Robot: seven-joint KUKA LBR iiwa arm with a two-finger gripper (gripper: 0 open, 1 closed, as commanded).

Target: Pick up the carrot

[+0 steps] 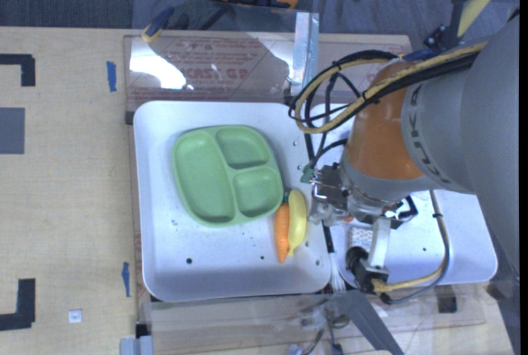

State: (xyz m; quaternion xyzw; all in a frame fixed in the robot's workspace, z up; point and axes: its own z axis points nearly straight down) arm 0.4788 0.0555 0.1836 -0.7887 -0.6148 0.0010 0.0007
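An orange carrot (282,234) lies in the left bin (157,262), near its right wall and just below the green plate. A yellow banana-like piece (296,218) lies against the carrot's right side. My gripper (323,213) hangs at the divide between the two bins, just right of the yellow piece and the carrot. The wrist and cables hide its fingertips from this angle. Nothing is visibly held.
A green three-compartment plate (227,174) sits in the middle of the left bin. The right bin (462,246) is mostly covered by the arm (388,139). A clear plastic panel (214,64) stands behind the bins.
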